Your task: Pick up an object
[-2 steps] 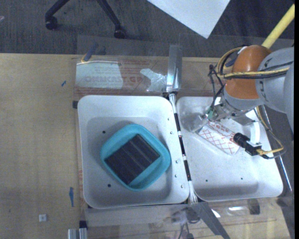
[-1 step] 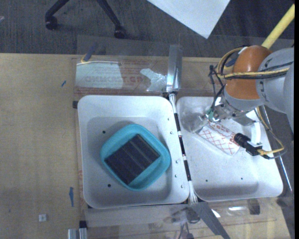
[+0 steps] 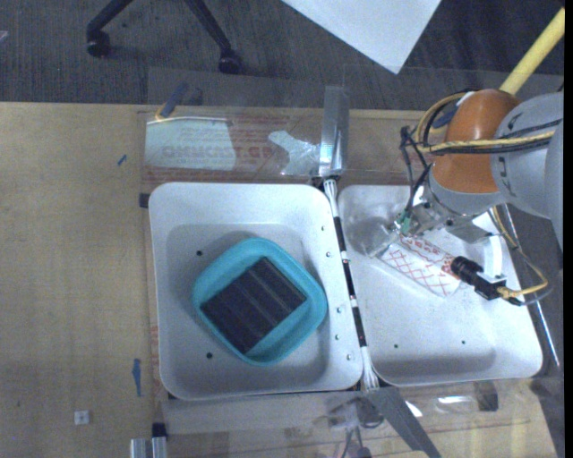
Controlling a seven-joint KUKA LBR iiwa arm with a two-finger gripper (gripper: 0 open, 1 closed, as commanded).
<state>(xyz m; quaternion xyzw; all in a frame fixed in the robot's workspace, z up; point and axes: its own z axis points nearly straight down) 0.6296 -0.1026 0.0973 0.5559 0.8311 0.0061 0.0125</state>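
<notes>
A teal square-ish dish (image 3: 303, 279) lies in the left bin (image 3: 170, 215), and a dark ribbed block (image 3: 252, 304) rests inside it. In the right bin (image 3: 448, 349) a white packet with a red lattice print (image 3: 421, 265) lies flat near the far side. My gripper (image 3: 403, 224) is down in the right bin's far part, just above the packet's far-left end, under the orange-banded wrist (image 3: 474, 134). A crumpled bit of clear wrap (image 3: 374, 234) sits just left of the gripper. The wrist hides how the gripper meets the packet.
A black cable plug (image 3: 474, 275) hangs off the arm over the packet's right end. Behind the bins are a taped clear label sheet (image 3: 192, 143) and a metal bracket (image 3: 333, 134). A chair base (image 3: 161, 27) stands on the floor beyond.
</notes>
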